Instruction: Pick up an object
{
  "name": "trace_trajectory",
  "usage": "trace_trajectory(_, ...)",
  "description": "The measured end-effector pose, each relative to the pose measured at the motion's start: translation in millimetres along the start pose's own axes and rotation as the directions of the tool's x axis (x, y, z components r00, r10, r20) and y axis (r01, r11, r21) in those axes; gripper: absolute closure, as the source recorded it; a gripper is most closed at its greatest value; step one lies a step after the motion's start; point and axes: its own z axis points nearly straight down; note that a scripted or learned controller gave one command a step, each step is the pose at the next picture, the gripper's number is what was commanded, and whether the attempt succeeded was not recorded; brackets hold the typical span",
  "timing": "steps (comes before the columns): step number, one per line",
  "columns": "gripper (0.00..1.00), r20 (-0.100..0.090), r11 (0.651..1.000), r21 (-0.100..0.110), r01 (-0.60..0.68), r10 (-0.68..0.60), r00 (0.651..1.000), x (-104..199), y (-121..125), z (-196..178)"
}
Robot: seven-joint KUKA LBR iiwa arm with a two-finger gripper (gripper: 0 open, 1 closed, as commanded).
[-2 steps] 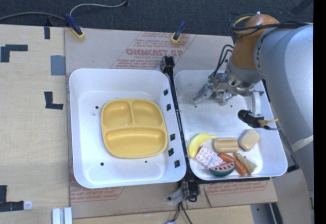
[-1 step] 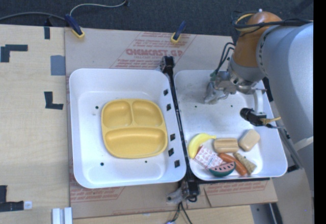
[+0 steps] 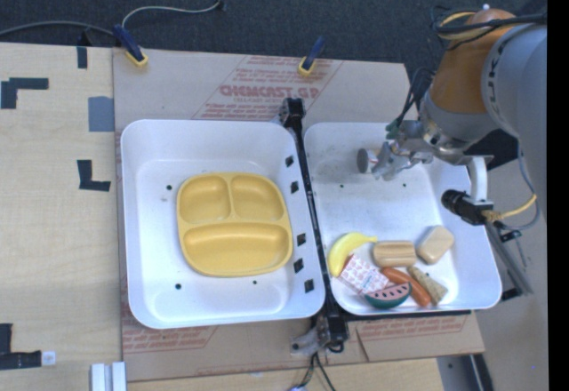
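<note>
The small plastic toy foods heaped at the lower right of the frame, such as the tan bread-shaped block [image 3: 435,244], look light, stiff and slick, best pinched across their short sides by the tool [image 3: 384,163], whose state I cannot tell.

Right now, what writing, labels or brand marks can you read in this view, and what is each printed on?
"CHEMCAST GP", red letters on the brown cardboard sheet under the two white bins.
Smaller red lines above and below it on the same sheet: too blurred to read.
Red-and-white patterned packet in the right bin: print too small to read.
</note>
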Motion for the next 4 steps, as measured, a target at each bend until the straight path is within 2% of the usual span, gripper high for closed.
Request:
trace_trajectory(1,0.00,0.000,1.000,0.001,0.000,0.000,1.000,0.0,-0.4,0.6)
trace_trajectory(2,0.00,-0.001,1.000,0.001,0.000,0.000,1.000,30.7,-33.5,79.0)
trace_trajectory(3,0.00,0.001,1.000,-0.003,0.001,-0.001,1.000,25.5,24.4,79.1)
trace_trajectory(4,1.00,0.001,1.000,-0.003,0.001,-0.001,1.000,25.3,24.5,68.7)
